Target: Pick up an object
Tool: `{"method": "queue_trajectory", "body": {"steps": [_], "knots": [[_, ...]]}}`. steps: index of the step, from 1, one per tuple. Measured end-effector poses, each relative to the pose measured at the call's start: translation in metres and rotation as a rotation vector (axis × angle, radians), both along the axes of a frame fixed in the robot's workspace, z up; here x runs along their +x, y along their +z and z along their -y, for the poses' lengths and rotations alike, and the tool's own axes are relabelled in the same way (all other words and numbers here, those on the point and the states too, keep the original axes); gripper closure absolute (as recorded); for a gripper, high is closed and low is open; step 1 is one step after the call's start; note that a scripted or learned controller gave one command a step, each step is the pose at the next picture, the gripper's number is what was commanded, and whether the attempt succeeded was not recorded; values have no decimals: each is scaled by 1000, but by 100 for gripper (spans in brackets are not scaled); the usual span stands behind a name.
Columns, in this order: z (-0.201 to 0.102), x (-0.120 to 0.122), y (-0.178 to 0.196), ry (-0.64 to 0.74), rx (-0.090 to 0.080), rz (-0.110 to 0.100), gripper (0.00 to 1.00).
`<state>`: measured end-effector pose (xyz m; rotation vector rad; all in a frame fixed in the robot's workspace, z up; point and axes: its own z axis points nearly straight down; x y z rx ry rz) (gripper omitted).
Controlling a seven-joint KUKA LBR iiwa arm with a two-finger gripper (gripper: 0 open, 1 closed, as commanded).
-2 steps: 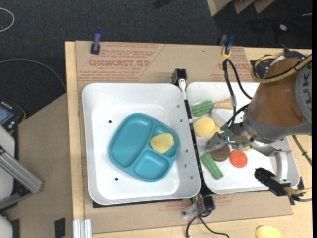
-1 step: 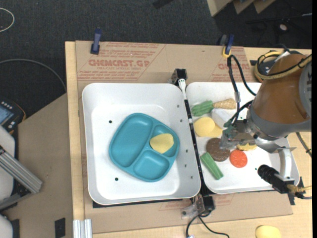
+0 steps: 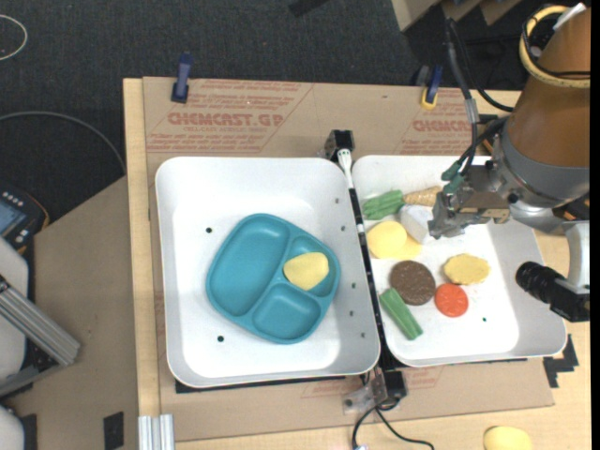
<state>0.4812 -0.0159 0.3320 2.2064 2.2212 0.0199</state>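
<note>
Jaws [image 3: 441,225] over right bin [image 3: 497,340]; cardboard-topped bench [image 3: 234,115], dark carpet [image 3: 141,17].

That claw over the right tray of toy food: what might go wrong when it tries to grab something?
1. The items lie crowded: the yellow piece, brown cookie and green stick sit close together, so the gripper may nudge neighbours or pinch two at once.
2. The flat pieces, like the orange disc, could slip from its grasp.
</note>
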Motion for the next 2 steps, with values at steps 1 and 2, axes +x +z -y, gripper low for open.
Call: {"method": "queue_trajectory", "body": {"steps": [1, 2], "knots": [[-36, -2, -27, -4, 0, -20, 100], [-11, -1, -3, -9, -3, -12, 100]]}}
